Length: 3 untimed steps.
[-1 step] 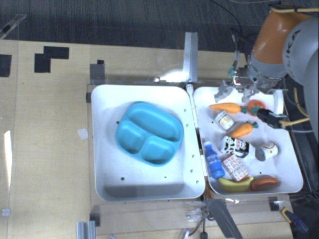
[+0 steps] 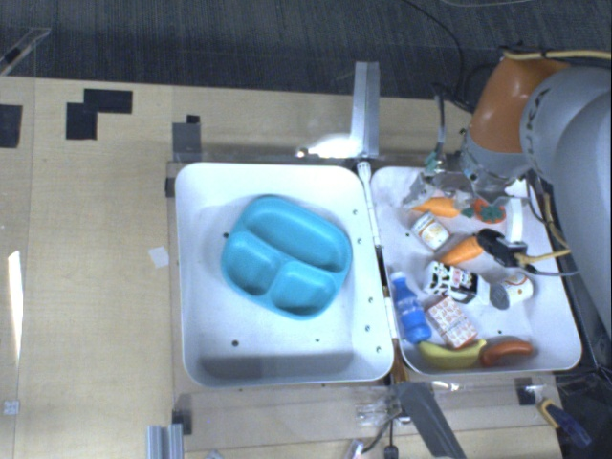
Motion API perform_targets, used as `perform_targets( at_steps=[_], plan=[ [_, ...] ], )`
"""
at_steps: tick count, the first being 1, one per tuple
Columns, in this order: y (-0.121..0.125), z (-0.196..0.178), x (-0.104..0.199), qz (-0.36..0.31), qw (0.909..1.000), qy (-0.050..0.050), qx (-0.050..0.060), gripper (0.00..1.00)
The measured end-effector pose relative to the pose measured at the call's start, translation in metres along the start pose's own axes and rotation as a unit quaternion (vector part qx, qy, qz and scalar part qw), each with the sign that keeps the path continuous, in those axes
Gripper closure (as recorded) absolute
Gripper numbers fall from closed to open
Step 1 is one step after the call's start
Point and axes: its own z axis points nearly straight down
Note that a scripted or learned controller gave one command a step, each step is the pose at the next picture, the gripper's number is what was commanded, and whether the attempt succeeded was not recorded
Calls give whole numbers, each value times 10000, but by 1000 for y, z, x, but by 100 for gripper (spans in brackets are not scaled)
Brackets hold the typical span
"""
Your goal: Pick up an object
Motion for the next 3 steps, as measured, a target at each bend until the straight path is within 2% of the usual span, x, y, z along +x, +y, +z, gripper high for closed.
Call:
perform_targets(
  at_steps=[1, 2, 3],
  plan=[
    [3, -14, -1, -5, 10000, -24, -36, 100],
    [-35, -197, 25, -238, 9997, 28, 112, 100],
    [-33, -209, 27, -271, 9996, 22, 80, 100]
  ],
)
